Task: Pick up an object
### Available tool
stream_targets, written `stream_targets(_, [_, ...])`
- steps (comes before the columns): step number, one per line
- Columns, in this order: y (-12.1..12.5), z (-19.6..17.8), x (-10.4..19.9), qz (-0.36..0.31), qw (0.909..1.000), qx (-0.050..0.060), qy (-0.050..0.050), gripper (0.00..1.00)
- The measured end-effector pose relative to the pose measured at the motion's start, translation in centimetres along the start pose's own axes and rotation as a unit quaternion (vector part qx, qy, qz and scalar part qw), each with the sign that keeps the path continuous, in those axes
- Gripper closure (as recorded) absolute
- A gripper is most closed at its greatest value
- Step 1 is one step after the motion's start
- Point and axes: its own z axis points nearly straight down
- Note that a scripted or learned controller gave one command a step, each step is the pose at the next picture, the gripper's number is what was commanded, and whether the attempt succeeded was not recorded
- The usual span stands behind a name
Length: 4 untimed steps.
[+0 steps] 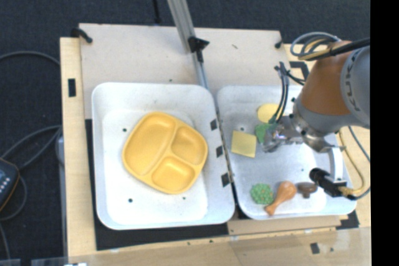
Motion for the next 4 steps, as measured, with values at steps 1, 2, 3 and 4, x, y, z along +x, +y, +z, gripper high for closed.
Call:
stream_targets(1, [-0.6,-4.8,0.1,0.0,1.0,0.0,0.0,1.0])
stream_targets(2, [-0.4,-7.3,0.0,0.0,1.0,0.0,0.0,1.0])
stream_targets(3, [-0.2,-6.5,5.2,-0.002,1.0,0.002,0.001,1.0])
stream_targets(4, [-0.1,-6.0,10.0,-0.002,1.0,0.003,0.001,1.0])
